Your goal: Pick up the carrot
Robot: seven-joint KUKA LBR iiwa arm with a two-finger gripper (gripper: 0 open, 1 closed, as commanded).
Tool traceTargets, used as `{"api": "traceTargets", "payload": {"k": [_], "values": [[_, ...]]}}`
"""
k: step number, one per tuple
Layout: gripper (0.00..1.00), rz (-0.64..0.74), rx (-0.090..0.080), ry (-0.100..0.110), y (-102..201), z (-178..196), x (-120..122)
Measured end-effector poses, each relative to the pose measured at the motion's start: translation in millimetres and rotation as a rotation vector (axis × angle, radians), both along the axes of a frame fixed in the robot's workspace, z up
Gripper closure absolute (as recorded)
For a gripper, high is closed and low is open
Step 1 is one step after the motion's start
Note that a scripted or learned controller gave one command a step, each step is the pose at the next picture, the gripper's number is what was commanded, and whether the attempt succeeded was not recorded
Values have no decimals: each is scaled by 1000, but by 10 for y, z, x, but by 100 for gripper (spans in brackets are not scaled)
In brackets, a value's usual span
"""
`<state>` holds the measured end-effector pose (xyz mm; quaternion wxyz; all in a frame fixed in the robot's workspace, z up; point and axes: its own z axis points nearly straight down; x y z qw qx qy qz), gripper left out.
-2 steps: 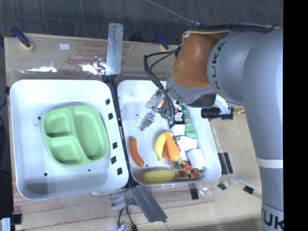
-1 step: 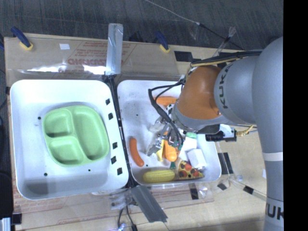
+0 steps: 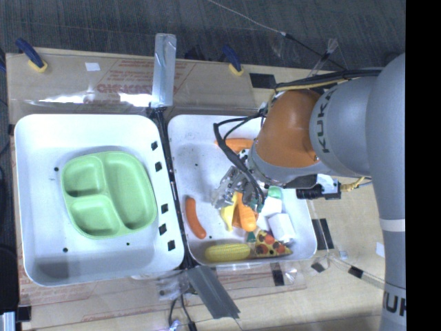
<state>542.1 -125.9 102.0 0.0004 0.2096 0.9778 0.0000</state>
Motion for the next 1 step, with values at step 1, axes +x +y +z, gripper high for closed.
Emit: {"api": "traceTargets", "payload": {"k": [1], "values": [[100,-144,0,-2,152,474,-44]]}}
